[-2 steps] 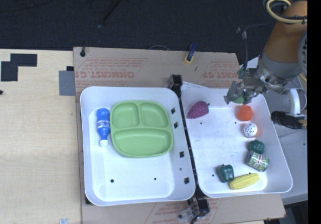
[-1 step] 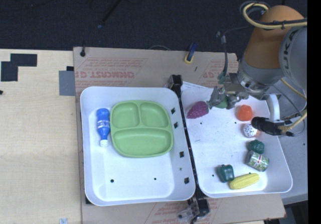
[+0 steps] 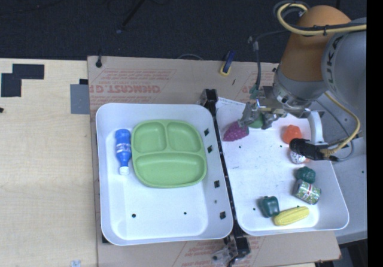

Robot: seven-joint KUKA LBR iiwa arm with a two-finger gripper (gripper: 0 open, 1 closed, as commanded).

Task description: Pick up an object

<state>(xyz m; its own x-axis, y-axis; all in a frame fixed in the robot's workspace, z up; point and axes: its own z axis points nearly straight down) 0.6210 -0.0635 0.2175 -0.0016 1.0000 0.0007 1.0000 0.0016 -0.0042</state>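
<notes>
Seemingly, the gripper [image 3: 256, 117] hangs beside the purple toy [image 3: 236, 133]; I cannot tell its opening. Crowding the bin wall [image 3: 219, 140] risks a miss.

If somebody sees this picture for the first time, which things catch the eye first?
The green divided plate in the left bin, with a blue bottle beside it. In the right bin, the grey and orange arm hangs over a purple object, with a yellow corn cob near the front rim.
</notes>
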